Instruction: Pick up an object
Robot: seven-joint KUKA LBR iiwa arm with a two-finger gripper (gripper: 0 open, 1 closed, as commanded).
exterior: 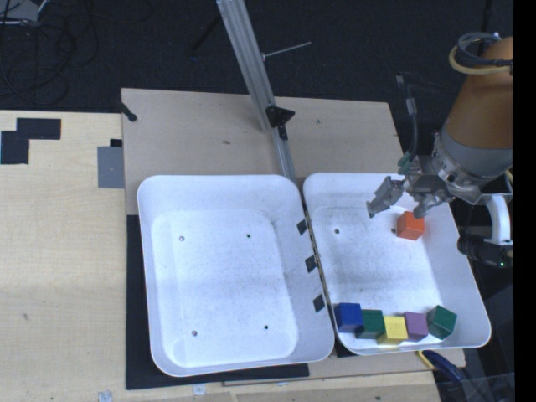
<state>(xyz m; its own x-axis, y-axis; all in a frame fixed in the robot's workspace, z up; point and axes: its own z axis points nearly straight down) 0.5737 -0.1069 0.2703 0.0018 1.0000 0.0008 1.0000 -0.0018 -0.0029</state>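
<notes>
Six blocks (pixel 410 225), two bins (pixel 219 193), one gripper (pixel 402 203)

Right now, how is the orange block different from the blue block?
The orange block sits alone near the bin's far side, just under the gripper; the blue block sits at the near edge, at the left end of a row of blocks. Orange looks tilted; blue sits flat. Both are small cubes in the right bin.

Small orange cube (pixel 409 225) sits tilted in the right bin's upper part, and along the near edge runs a row: blue (pixel 348 316), dark green (pixel 371 323), yellow (pixel 393 328), purple (pixel 415 324), green (pixel 441 320).
</notes>
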